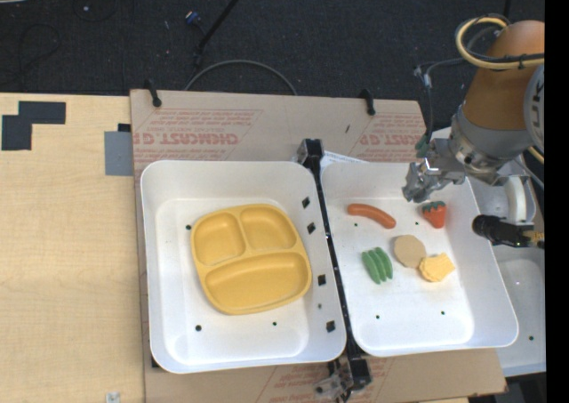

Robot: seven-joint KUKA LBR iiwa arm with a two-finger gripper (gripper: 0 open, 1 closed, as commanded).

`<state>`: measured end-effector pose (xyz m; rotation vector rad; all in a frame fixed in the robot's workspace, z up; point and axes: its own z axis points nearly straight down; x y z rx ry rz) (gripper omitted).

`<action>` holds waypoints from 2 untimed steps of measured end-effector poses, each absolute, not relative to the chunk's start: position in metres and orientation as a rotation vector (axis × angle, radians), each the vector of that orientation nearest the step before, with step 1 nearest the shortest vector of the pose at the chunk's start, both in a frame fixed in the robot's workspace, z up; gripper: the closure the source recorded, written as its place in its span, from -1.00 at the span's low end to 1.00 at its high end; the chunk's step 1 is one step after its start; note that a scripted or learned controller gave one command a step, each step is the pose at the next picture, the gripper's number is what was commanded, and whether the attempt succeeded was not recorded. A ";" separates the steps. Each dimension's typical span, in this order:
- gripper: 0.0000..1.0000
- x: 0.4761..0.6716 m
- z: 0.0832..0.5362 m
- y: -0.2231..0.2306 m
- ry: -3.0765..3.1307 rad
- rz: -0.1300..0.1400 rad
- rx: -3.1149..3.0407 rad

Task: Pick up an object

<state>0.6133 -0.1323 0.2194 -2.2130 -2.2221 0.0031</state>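
1. Right bin holds five small toy foods; the one nearest the gripper is a red-orange piece with a green top — looks like a small carrot or strawberry.
2. That piece lies near the bin's far right side, just below and right of the gripper, green end toward the far rim, red tip pointing toward the camera (long axis roughly near-to-far).
3. Gripper hovers above the bin's far right part, nothing visibly between its tips — spread too blurred, cannot tell.
4. Orange sausage lies left of the red piece, long axis slanting left-right.
5. Green pea pods, tan round piece and yellow cheese wedge cluster nearer the camera.
6. Left bin holds a yellow divided plate.
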 end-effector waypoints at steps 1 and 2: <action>1.00 0.589 0.217 -0.079 -2.222 0.004 -2.212; 1.00 0.582 0.227 -0.032 -2.223 0.004 -2.214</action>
